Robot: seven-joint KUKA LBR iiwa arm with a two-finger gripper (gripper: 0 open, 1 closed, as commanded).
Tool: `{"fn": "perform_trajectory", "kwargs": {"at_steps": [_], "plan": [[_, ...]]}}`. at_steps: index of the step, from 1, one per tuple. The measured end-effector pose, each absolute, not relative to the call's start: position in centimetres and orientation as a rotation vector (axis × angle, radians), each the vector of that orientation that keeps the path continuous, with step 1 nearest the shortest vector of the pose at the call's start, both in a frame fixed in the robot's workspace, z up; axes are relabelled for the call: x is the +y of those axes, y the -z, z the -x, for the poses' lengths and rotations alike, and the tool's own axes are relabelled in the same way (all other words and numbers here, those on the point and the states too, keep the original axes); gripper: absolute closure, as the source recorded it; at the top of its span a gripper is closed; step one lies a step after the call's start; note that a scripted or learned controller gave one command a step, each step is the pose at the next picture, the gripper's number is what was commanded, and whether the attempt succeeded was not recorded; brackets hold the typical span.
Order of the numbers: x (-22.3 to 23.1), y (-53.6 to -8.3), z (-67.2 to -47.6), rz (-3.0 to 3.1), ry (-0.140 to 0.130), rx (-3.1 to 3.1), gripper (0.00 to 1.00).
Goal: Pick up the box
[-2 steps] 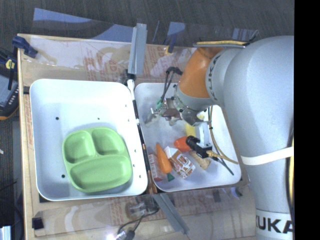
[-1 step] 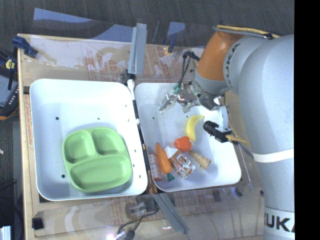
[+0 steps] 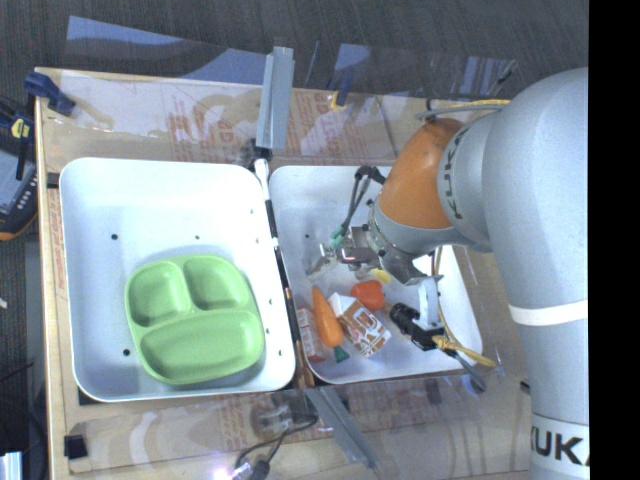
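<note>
The box (image 3: 364, 331) is a small white and brown printed carton lying in the right bin (image 3: 300, 193), near its front wall. My gripper (image 3: 333, 255) hangs over the middle of that bin, up and to the left of the box, apart from it. Nothing shows between its fingers. The wrist and its orange band cover the bin's right half.
An orange carrot (image 3: 326, 317) lies just left of the box, and a small red-orange piece (image 3: 369, 293) lies just above it. A flat printed packet (image 3: 308, 335) leans on the right bin's left wall. A green divided plate (image 3: 195, 320) sits in the left bin (image 3: 130, 193).
</note>
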State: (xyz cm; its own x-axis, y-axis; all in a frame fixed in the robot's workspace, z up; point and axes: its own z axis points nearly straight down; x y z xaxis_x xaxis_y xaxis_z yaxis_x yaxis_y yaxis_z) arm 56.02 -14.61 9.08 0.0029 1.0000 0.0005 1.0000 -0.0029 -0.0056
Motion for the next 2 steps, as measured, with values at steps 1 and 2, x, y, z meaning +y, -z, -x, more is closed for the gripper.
{"fn": "perform_trajectory", "kwargs": {"at_steps": [1, 2], "plan": [[-14.3, -9.2, -47.6, 2.310, -0.002, -2.124, 0.00], [-14.3, -10.2, -47.7, 2.303, -0.002, -2.135, 1.00]]}}
